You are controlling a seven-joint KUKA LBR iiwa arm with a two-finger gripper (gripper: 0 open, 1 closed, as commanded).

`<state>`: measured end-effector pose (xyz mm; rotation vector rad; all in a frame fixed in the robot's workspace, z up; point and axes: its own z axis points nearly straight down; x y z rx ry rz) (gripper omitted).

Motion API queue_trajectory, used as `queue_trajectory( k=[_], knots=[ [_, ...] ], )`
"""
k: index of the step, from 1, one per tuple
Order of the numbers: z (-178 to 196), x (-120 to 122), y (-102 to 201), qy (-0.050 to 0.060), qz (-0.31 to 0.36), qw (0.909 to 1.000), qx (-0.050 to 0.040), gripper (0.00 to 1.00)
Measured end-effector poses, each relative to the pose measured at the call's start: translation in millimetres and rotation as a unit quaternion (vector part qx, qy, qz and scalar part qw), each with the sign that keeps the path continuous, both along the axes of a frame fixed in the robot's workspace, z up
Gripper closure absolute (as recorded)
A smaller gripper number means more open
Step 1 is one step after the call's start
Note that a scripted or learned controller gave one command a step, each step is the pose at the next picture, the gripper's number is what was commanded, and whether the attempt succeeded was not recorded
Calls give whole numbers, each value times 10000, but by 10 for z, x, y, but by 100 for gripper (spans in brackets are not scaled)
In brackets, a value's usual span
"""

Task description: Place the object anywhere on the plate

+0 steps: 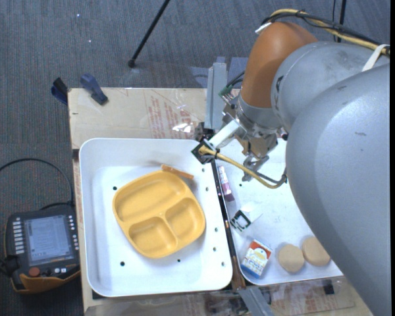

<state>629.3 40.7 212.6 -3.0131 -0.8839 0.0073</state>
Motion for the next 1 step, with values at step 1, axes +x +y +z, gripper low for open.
queue_trajectory(
  k=[1],
  knots=[
    [-278, -8, 374, 8, -695, 9976, 2, 0]
  ],
)
